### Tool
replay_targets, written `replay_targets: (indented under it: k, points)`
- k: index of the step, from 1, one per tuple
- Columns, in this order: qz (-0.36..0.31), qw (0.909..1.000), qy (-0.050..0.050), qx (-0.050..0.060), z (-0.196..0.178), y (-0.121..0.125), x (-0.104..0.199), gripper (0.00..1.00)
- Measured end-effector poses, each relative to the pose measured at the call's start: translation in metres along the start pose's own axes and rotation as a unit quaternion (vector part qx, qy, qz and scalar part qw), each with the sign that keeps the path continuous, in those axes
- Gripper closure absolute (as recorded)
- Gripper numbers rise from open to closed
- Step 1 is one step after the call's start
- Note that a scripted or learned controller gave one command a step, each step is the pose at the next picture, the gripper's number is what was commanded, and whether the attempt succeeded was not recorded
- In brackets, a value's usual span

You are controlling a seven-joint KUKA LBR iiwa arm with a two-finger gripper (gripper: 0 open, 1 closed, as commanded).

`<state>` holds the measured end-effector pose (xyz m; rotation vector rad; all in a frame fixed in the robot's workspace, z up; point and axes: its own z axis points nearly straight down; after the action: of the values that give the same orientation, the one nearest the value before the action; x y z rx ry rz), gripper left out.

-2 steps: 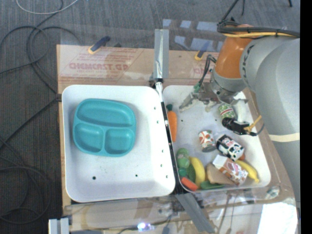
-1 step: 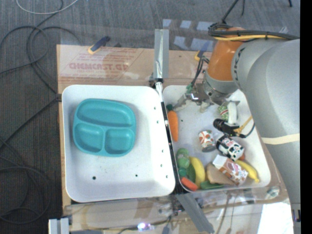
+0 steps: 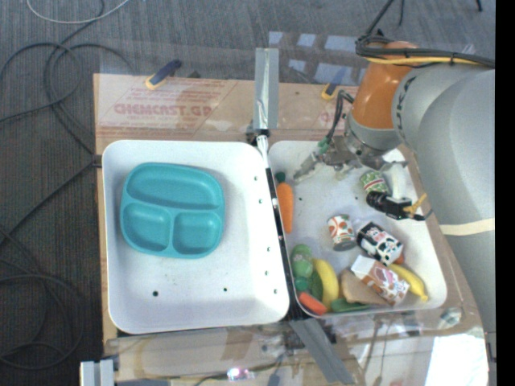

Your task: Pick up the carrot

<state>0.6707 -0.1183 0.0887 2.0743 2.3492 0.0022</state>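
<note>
Pincer (image 3: 322,161) hangs over the upper part of the right bin (image 3: 426,240), low beneath the orange-banded wrist; whether its fingers are spread or pressed together I cannot tell at this size. From it, the carrot (image 3: 285,206) lies toward the left and a little nearer the camera, apart from the tips. That carrot rests against the right bin's left wall, its long axis running along the wall, near-vertical in the view. Judged from this, the coming move is a short shift leftward, with the fingers set across the carrot's width.
</note>
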Motion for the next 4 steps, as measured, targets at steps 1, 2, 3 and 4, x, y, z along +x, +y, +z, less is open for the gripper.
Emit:
replay_targets:
  k: [1,2,3,4]
  points:
    - [0.051,0.9987,0.002,0.004,-0.095,-0.023,0.074,0.00]
    - [0.097,0.9953,0.001,0.005,-0.010,-0.064,0.018,0.00]
    - [0.099,0.9951,0.000,-0.001,-0.001,-0.019,0.019,0.00]
    - [0.142,0.9899,0.001,0.004,-0.095,-0.015,0.073,0.00]
